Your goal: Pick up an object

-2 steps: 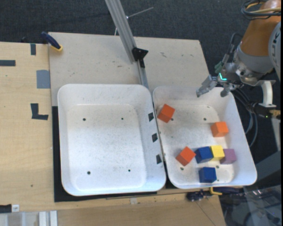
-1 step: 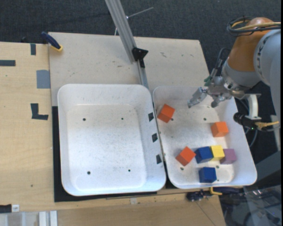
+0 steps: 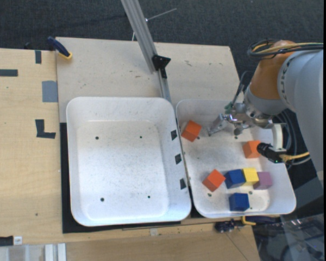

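Note:
The right bin (image 3: pixel 220 155) holds several small cubes. One orange cube (image 3: pixel 191 130) sits near its left wall, another orange cube (image 3: pixel 251 149) near the right wall, and a third orange cube (image 3: pixel 213 180) lies toward the front. Beside that one are a blue cube (image 3: pixel 234 178), a yellow cube (image 3: pixel 250 175) and a purple cube (image 3: pixel 263 180). A second blue cube (image 3: pixel 239 201) rests at the front rim. My gripper (image 3: pixel 225 131) hangs over the back half of this bin, between the two upper orange cubes, open, with nothing between its fingers.
The left bin (image 3: pixel 70 145) lies beside the right one. A slanted metal pole (image 3: pixel 138 29) with a black clamp (image 3: pixel 160 62) crosses the bench behind the bins. A blue-and-yellow tool (image 3: pixel 60 48) lies at the bench's far left corner. Cables (image 3: pixel 285 156) hang by the right bin's right wall.

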{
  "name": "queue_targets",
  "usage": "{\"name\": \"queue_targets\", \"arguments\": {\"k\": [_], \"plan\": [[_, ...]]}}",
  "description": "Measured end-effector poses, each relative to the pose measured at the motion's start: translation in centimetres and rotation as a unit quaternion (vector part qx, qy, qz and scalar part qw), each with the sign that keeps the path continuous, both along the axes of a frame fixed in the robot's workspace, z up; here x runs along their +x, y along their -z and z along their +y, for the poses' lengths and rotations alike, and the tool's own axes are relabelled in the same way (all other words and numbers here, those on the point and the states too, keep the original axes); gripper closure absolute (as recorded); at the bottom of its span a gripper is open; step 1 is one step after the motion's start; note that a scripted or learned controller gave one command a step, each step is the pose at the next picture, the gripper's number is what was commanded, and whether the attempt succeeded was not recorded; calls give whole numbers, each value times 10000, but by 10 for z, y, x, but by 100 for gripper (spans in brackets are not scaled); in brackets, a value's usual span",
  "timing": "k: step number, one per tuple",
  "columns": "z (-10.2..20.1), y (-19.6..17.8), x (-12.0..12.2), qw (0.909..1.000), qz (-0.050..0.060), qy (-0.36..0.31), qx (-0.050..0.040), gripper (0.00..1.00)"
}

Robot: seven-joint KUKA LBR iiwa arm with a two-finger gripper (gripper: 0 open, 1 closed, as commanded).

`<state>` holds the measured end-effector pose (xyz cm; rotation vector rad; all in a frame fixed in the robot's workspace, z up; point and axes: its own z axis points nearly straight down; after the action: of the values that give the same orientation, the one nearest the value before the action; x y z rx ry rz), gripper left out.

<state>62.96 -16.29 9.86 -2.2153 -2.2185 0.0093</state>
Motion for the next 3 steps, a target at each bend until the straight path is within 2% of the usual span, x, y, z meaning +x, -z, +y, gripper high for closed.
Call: {"name": "queue_targets", "arguments": {"k": [1, 2, 3], "plan": [[1, 8, -1, 10000, -25, -2, -8, 0], [2, -3, 0, 10000, -30, -8, -2, 100], [1, -49, -7, 10000, -58, 6, -3, 100]]}}
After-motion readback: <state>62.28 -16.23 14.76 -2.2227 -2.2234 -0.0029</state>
